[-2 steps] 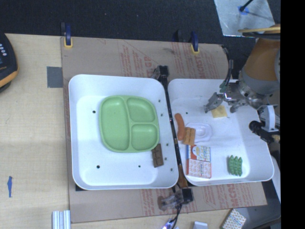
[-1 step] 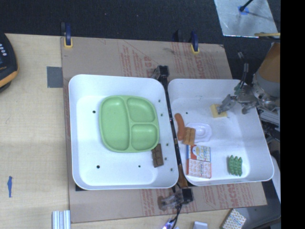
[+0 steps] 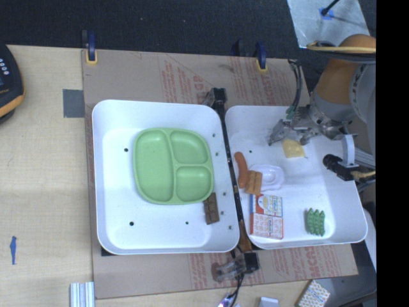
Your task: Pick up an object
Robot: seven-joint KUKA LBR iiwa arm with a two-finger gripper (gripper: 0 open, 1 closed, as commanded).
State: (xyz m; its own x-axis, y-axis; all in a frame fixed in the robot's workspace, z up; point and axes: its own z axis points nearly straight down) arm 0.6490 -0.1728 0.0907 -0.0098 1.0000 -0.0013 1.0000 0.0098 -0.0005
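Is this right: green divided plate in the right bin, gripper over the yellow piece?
Not quite. The camera view shows the green divided plate in the left bin, not the right one. The gripper is indeed over the yellow piece in the right bin.
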